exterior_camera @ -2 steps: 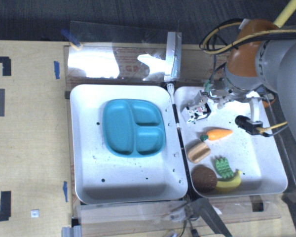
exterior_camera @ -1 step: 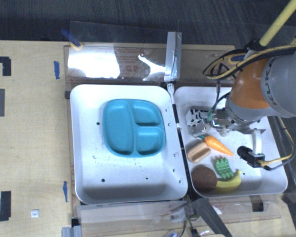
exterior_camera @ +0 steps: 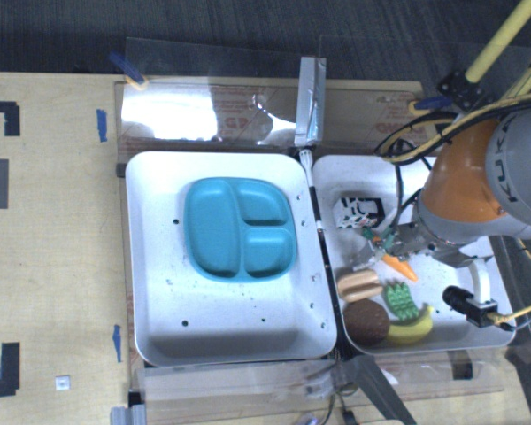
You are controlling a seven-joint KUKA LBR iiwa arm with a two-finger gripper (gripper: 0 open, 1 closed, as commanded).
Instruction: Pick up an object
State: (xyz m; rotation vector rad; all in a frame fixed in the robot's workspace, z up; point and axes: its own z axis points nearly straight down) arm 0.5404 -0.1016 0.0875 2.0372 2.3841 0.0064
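Observation:
My gripper (exterior_camera: 382, 242) reaches down into the right bin (exterior_camera: 372, 171) from the right, under the grey wrist with the orange band. Just below and right of it lies a small orange carrot (exterior_camera: 400, 267), touching or nearly touching it; whether it is held is unclear. A tan bun (exterior_camera: 358, 282) rests in front of the gripper. A brown round object (exterior_camera: 365, 320), a green piece (exterior_camera: 401, 299) and a yellow banana (exterior_camera: 413, 328) crowd the bin's front edge. A black-and-white object (exterior_camera: 360, 211) lies behind the gripper.
The left bin (exterior_camera: 150, 264) holds a blue divided plate (exterior_camera: 241, 227) near its middle. A metal divider (exterior_camera: 309, 100) and a clear sheet stand behind the bins. Yellow cables loop over the arm at the right.

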